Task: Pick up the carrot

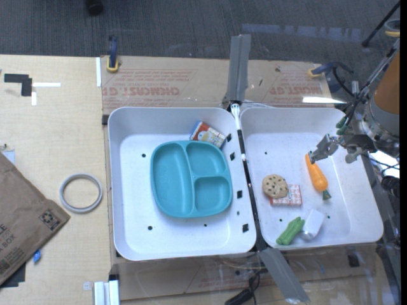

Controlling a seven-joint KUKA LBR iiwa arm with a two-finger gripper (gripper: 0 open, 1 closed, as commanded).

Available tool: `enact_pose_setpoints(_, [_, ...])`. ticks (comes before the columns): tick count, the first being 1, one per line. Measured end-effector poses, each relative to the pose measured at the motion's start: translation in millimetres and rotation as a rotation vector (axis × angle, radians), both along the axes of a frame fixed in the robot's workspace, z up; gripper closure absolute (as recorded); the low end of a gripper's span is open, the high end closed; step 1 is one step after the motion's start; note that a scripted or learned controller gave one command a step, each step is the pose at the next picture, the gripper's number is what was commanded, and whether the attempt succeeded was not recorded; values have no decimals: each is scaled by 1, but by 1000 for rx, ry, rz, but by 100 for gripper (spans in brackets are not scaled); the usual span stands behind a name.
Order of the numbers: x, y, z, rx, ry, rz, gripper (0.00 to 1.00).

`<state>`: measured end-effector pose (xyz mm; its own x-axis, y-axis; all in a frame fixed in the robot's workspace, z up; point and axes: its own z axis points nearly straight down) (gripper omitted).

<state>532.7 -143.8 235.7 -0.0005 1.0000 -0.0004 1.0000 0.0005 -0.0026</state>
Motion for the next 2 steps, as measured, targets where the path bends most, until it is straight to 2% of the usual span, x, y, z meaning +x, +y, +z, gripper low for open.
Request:
enact_pose_setpoints(1, [20, -22, -121, 1, 0, 131, 0])
enact_pose_setpoints(2, [6, -60, -144, 1, -1, 138, 0])
